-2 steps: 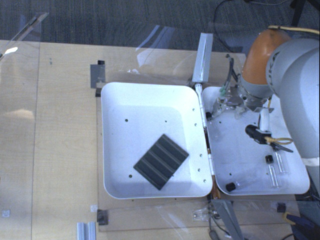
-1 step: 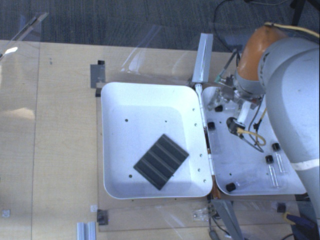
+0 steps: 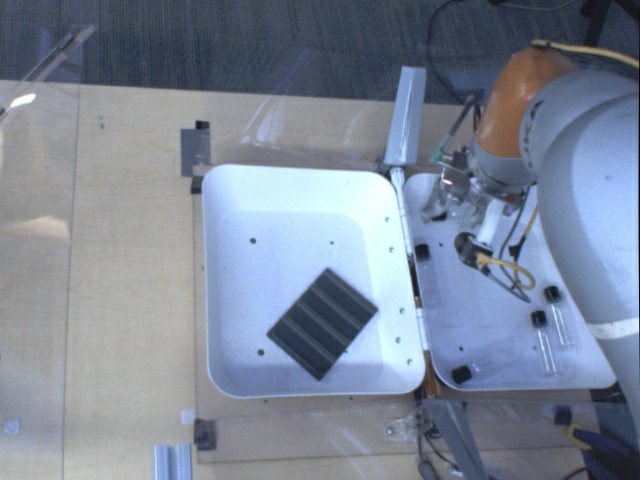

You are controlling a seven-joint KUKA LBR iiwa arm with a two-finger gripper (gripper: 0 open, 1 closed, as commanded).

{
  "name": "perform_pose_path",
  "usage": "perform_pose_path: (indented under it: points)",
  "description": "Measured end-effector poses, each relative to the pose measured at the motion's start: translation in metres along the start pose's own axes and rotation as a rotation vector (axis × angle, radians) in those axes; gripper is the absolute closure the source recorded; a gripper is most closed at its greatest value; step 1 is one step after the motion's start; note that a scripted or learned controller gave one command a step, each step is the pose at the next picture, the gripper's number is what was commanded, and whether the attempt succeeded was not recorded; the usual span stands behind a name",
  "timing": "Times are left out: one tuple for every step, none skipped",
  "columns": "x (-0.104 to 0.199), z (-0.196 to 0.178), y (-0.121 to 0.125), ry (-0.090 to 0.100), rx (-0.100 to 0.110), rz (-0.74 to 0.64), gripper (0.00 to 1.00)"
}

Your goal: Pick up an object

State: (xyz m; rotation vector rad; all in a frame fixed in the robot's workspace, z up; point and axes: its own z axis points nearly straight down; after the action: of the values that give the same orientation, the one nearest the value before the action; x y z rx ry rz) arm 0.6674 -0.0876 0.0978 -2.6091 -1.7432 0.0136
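A dark ribbed rectangular pad [image 3: 322, 324] lies flat and turned diagonally in the left bin [image 3: 230, 268], toward its near side. My gripper [image 3: 444, 202] hangs over the far left corner of the right bin [image 3: 500, 368], below the orange band of the arm [image 3: 515, 88]. It is well to the right of the pad, across the wall between the bins. Cables and the wrist housing crowd it, so its tip is hard to read. Nothing can be seen held in it.
Small black pieces [image 3: 421, 252] [image 3: 461, 375] [image 3: 538, 318] and two clear tubes [image 3: 548, 350] lie in the right bin. A yellow-tipped cable loop [image 3: 500, 266] dangles under the wrist. A metal bracket [image 3: 405, 118] stands behind the bins. The big grey arm body covers the right side.
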Motion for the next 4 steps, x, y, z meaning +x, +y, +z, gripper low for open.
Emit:
perform_pose_path:
  points:
    - [0.083, -0.089, -0.033, 0.010, -0.012, 0.248, 1.00]
    - [0.083, -0.089, -0.033, 0.009, -0.011, 0.248, 0.00]
    - [0.131, -0.087, -0.066, 0.008, -0.009, 0.198, 0.00]
    - [0.133, -0.098, -0.066, 0.010, -0.012, 0.190, 1.00]
